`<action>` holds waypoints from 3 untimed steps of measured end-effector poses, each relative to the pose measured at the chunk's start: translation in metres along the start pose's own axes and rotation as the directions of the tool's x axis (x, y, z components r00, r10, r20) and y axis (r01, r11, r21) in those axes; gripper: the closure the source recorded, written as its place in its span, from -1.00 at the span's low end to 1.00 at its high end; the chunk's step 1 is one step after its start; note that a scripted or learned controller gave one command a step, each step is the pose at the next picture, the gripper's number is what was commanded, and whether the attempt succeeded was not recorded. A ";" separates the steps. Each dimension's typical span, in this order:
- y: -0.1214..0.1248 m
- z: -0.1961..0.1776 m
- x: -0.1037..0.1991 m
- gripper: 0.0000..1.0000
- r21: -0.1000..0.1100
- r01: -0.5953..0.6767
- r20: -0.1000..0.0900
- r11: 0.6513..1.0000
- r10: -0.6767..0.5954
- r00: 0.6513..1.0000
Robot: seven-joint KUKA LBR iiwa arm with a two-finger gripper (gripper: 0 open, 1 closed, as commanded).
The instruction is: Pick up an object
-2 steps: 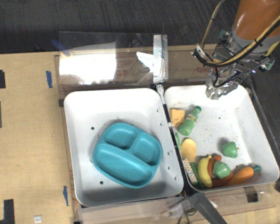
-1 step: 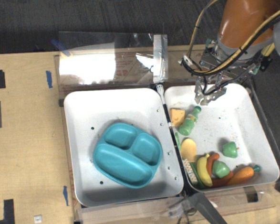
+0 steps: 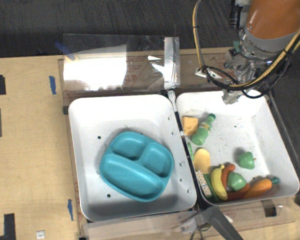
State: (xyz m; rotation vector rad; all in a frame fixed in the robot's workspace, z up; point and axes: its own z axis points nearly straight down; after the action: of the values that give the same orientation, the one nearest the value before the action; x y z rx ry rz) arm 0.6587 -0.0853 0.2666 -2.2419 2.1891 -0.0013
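Note:
The right bin (image 3: 274, 134) holds toy food: a cheese wedge (image 3: 190, 124), a green bottle (image 3: 202, 130), a yellow lemon-like piece (image 3: 202, 159), a green pepper (image 3: 246, 160), a banana (image 3: 217, 183), a red and green piece (image 3: 233, 178) and a carrot (image 3: 259, 186). They lie mostly along the bin's left and front sides. My gripper (image 3: 232, 93) hangs over the bin's far edge, well above the toys, under the orange-banded wrist (image 3: 271, 11). Nothing shows between its fingers.
The left bin (image 3: 83, 121) holds a teal divided plate (image 3: 136, 164). A clear plastic sheet with a taped strip (image 3: 171, 61) lies behind the bins. Yellow and black cables (image 3: 206, 41) loop beside the wrist. Wooden bench extends left.

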 end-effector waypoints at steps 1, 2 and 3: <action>-0.008 0.057 0.025 1.00 -0.009 0.201 0.004 0.980 -0.201 0.980; -0.010 0.006 0.022 1.00 0.001 0.119 0.000 0.993 -0.119 0.993; -0.006 0.057 0.081 1.00 -0.007 0.603 0.008 0.798 -0.603 0.798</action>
State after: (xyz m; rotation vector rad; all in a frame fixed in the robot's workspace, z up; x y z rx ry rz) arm 0.6668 -0.1657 0.2090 -2.8250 1.3638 0.0110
